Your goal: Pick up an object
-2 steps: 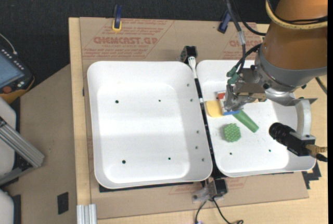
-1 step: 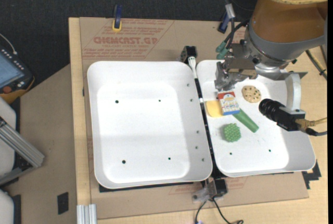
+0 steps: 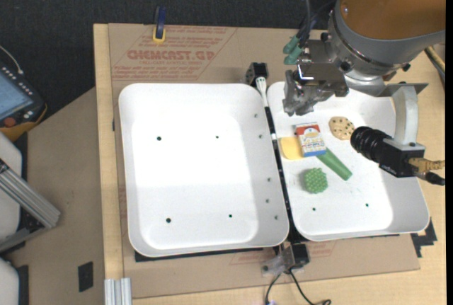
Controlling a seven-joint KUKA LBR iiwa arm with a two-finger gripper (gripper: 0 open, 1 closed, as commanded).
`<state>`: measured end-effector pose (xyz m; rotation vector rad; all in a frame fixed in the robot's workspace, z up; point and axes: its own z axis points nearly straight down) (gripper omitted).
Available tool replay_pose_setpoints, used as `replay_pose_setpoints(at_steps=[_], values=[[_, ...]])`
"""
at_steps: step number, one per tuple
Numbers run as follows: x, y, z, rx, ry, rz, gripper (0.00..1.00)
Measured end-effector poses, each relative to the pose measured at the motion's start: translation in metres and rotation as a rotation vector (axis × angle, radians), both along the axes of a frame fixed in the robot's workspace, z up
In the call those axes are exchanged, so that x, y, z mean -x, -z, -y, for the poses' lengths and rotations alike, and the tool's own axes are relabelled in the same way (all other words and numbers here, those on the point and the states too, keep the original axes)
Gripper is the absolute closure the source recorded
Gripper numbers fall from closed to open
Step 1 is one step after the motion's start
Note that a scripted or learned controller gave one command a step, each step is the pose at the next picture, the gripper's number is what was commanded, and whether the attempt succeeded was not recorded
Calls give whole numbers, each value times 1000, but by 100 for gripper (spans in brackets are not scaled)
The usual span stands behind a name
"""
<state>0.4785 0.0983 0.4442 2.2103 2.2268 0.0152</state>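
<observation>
In the right bin [image 3: 368, 215] lie several small objects: a red and white box [image 3: 310, 140], a yellow block [image 3: 289, 148] touching its left side, a green spiky ball [image 3: 316, 180], a green stick [image 3: 335, 165] and a round cookie [image 3: 341, 127]. My gripper [image 3: 297, 102] hangs over the far left part of this bin, just above and behind the red and white box. Nothing shows between its fingers.
The left bin [image 3: 198, 169] lies beside the right one on a cardboard sheet [image 3: 170, 49]. A black cylindrical part [image 3: 375, 144] and a white bracket [image 3: 407, 116] on the arm overhang the right bin's right side. A blue and yellow clip [image 3: 160, 26] sits at the cardboard's far edge.
</observation>
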Motion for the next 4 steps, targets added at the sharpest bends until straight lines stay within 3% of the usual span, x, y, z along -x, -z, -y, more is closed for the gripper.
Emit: replay_pose_setpoints(at_steps=[1, 2, 3, 4], values=[[-27, -53, -30, 2, 4, -1, 100], [2, 98, -52, 9, 6, -27, 100], [-1, 79, -51, 3, 8, -7, 100], [-2, 69, -52, 3, 9, -6, 100]])
